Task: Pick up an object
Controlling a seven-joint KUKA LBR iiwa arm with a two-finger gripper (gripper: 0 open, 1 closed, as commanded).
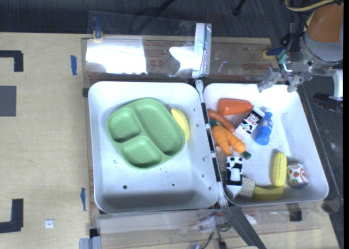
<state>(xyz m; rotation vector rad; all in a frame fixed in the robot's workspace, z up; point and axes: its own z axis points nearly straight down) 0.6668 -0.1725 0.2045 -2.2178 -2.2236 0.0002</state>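
My gripper hangs over the far edge of the right bin, open, with nothing between its fingers. Below it in that bin lie an orange pepper, two carrots, a blue bottle and a black-and-white carton. Nearer the front are a second cow-patterned carton, a corn cob, a banana and a small red-and-white ball. The blue bottle is the closest thing to the gripper, a short way in front of it.
The left bin holds a green divided plate with a yellow piece at its right rim. A clear plastic panel stands behind the bins. Wooden benchtop spreads to the left.
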